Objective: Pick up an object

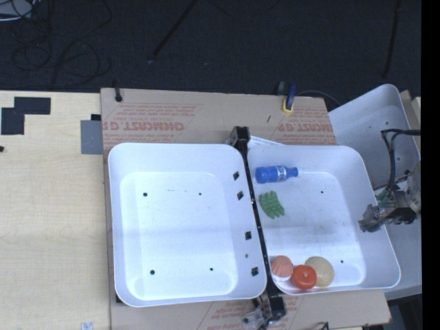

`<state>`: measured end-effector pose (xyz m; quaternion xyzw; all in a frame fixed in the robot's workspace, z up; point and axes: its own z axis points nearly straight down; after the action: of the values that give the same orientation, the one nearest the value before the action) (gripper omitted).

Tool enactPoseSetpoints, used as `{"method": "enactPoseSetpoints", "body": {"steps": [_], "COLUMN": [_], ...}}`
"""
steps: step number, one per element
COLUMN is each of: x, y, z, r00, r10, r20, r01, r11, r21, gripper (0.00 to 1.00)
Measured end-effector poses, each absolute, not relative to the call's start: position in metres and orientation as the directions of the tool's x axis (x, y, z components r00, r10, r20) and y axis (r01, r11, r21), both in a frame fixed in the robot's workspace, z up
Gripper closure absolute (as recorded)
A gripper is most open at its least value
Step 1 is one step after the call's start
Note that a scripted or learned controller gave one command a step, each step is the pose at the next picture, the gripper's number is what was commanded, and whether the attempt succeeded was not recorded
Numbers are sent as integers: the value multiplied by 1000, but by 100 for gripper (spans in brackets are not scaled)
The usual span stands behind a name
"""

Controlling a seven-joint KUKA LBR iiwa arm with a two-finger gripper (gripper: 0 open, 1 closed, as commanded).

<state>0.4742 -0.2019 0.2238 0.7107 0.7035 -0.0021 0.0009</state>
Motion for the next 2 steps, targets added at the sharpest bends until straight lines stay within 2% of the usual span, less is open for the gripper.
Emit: {"method": "enactPoseSetpoints", "body": {"steps": [1, 2], "x": [476, 473], "y": [-214, -178], "z": [279, 137], "r00": [1, -1], "r10": [1000, 1000], "r20": [-2, 8], "r01": [1000, 1000], "r11": [-1, 1], "r21": [3, -15], "gripper": [100, 100]}}
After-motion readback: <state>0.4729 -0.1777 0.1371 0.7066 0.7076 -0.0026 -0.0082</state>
